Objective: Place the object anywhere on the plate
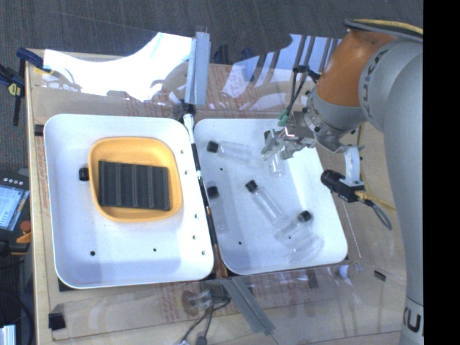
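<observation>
Clear plastic tubes [264,200] at right look light and slippery; grip mid-body. Claw [277,144] state: cannot tell.

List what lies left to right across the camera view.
Left bin → yellow plate with dark ribbed tray → right bin with clear vials → gripper → arm.

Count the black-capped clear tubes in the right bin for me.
4 at least: one tube upper left, one by the left wall, one mid-bin, one lower right. Clear plastic is faint; the gripper may hide another.
</observation>
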### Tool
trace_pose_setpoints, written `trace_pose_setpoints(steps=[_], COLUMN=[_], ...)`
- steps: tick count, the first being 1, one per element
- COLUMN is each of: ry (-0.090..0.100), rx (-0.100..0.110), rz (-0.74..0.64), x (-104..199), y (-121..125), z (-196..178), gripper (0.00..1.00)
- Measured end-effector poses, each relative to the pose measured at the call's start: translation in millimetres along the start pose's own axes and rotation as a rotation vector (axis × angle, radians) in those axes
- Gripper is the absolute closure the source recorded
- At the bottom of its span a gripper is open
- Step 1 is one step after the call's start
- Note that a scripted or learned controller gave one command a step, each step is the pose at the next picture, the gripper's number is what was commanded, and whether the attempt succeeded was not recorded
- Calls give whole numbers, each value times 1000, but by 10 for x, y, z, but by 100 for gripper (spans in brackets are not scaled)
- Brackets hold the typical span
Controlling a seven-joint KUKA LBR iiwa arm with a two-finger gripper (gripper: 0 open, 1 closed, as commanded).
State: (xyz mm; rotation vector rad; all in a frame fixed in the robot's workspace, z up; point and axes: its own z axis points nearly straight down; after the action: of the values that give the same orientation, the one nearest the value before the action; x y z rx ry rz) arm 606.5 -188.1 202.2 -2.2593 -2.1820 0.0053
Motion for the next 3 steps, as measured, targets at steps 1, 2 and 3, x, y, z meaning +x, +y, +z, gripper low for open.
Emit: trace_pose_setpoints(steps=[1, 2, 3], ry=[3, 2, 2], rx=[2, 0, 1], rz=[-238, -309, -432], x=[312, 548, 608], y=[-173, 92, 0], z=[-9, -351, 83], gripper=[100, 100, 100])
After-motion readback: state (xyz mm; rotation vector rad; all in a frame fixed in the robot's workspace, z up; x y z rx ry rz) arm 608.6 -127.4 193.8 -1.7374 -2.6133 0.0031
